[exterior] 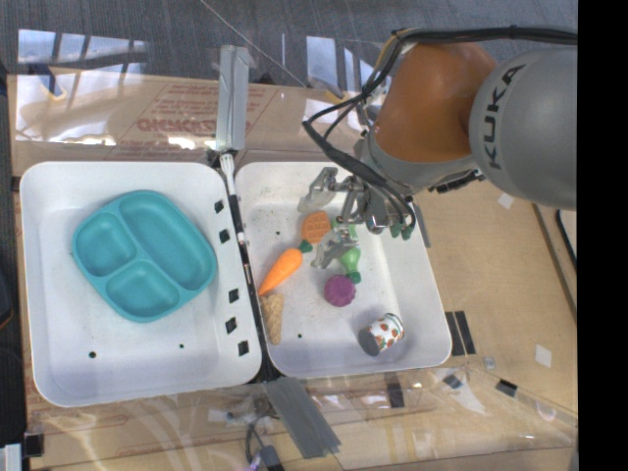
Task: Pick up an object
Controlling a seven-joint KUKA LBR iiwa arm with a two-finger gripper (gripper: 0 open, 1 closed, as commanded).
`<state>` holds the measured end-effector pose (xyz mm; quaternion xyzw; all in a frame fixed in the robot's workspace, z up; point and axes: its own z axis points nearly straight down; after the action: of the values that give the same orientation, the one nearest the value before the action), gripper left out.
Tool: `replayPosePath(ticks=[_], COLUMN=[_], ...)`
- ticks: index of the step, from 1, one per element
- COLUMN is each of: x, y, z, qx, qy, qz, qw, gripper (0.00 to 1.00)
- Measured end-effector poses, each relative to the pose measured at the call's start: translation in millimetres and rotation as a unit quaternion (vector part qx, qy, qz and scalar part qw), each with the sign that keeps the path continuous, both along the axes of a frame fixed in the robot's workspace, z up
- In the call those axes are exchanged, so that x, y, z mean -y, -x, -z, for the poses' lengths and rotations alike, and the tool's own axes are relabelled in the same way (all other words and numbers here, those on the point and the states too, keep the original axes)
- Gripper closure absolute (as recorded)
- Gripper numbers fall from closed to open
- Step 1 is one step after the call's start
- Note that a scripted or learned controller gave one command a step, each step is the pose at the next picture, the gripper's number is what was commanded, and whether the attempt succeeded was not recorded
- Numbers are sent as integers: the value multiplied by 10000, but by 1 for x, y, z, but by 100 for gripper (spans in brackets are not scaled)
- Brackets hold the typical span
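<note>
Here the gripper [345,226] hangs low in the right bin [412,351], directly over a round orange piece [316,227] and a green piece [348,259], presumably lined up for a grab, though its clench I cannot tell.

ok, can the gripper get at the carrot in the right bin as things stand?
Probably yes. The carrot lies bare on the right bin floor with nothing on top of it. The gripper hangs close above and right of it, beside an orange round piece.
</note>
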<state>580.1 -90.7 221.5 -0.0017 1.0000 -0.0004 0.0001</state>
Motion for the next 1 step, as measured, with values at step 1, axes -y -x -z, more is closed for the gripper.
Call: replayPosePath(ticks=[1], x=[29], y=[45], z=[104], qx=[-24], qy=[-7], qz=[681], qw=[9977], gripper=[0])
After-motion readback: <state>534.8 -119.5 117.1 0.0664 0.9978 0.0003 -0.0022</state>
